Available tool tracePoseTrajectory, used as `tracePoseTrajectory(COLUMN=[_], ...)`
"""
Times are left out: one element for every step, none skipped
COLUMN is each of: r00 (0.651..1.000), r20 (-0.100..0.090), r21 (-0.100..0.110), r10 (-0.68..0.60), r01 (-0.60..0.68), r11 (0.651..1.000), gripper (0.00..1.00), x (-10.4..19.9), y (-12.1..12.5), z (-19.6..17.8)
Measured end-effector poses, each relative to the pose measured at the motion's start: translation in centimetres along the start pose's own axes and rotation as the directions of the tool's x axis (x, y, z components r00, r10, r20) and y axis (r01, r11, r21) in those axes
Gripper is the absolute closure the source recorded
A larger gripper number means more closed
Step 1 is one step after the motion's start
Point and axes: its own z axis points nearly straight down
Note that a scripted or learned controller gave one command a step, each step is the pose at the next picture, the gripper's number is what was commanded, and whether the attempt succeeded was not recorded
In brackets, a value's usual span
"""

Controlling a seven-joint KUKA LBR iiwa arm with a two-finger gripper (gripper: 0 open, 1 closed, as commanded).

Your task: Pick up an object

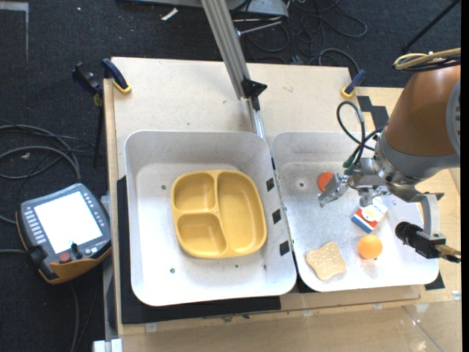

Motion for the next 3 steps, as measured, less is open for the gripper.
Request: tracePoseTrajectory(r00=[1.0, 1.0, 1.0], r20=[0.0, 0.0, 0.0], r21=[0.0, 0.004, 0.007], r10=[0.0, 0.001, 0.001], r01=[0.0, -0.001, -0.001], r11=[1.0, 1.0, 1.0], gripper=[0.0, 0.0, 0.0], x=[0.0, 0.4, 0.2], y=[0.0, 0.2, -0.4], z=[0.0, 4.4, 10.7])
